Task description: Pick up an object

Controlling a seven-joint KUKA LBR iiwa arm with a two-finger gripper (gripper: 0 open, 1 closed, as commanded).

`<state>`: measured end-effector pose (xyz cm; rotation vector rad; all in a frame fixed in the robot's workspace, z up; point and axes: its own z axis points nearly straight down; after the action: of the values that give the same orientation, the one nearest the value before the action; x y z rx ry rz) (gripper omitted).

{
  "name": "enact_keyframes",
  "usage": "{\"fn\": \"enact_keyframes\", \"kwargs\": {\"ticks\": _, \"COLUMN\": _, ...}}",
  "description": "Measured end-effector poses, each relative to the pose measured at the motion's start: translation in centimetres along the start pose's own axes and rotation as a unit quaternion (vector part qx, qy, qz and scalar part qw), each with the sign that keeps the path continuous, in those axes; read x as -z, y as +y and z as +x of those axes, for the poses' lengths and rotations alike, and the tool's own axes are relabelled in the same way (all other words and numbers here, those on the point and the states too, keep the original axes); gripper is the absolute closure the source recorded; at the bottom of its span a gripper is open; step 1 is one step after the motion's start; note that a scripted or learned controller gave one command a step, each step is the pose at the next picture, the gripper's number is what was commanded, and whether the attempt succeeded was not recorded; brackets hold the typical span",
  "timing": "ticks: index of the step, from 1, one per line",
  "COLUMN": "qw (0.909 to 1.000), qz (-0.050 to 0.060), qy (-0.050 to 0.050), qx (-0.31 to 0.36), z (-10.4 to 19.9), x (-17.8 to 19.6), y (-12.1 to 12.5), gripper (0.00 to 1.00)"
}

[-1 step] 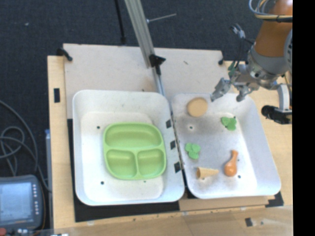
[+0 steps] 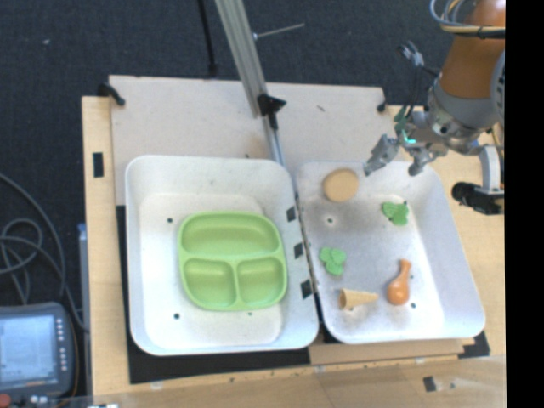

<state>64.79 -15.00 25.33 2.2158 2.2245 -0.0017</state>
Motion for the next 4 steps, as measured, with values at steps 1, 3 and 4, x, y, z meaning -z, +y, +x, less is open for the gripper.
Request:
{"fn": "enact_keyframes", "kwargs": {"ticks": 1, "qw": 1.0000, "qz": 0.002, "qy": 0.000, "qx": -0.002, "z": -1.1, "x": -5.0, "y": -0.5, "gripper": 0.00}}
{"fn": "enact_keyframes", "kwargs": {"ticks": 3, "qw": 1.0000, "qz": 0.002, "qy": 0.000, "qx": -0.003, "z": -0.9, "x": -15.0, "y": -1.5, "gripper": 0.00}}
{"fn": "enact_keyframes", "kwargs": {"ticks": 4, "qw": 1.0000, "qz": -0.002, "qy": 0.000, "qx": -0.005, "z": -1.0, "x": -13.4, "y": -1.3, "gripper": 1.00}}
